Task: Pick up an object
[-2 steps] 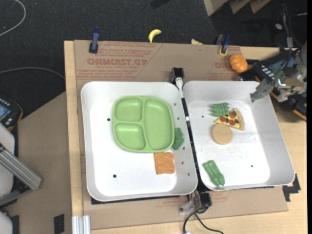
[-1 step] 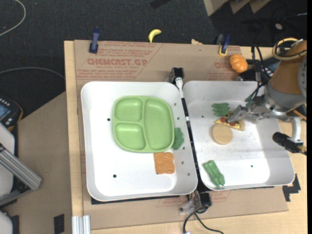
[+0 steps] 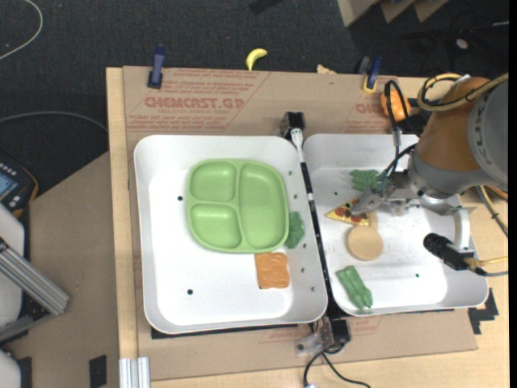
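Pizza slice [image 3: 349,212] lies in your right bin [image 3: 436,297], just above the tan disc [image 3: 365,244], with the gripper [image 3: 373,201] right over its upper end, whether closed on it or not you cannot tell.

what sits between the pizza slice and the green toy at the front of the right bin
The round tan disc, in the camera view. It lies on the bin floor just below the pizza slice and above the green toy.

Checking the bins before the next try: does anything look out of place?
Only slightly: a dark green piece lies partly tucked under the green divided plate in the left bin. Nothing looks spilled or damaged.
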You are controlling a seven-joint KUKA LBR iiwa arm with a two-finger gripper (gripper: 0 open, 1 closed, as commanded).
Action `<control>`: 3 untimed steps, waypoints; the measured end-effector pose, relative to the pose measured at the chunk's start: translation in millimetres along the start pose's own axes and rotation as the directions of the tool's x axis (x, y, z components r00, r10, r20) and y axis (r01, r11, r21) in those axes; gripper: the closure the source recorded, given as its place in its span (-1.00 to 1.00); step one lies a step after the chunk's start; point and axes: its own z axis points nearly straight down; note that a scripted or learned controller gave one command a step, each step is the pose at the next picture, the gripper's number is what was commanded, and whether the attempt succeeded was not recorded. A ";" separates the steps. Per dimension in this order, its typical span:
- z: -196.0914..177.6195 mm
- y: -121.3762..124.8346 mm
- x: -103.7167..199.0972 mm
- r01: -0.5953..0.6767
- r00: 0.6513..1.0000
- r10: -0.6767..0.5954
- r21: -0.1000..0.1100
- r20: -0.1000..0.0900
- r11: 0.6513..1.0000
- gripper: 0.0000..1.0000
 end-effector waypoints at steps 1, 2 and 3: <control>3.4 -61.8 46.0 -0.004 1.000 0.004 0.005 -0.001 1.000 -1.00; -5.1 -60.4 44.4 -0.006 1.000 0.006 0.003 0.001 1.000 1.00; -239.8 -78.6 48.1 -0.002 1.000 0.002 -0.015 0.003 1.000 1.00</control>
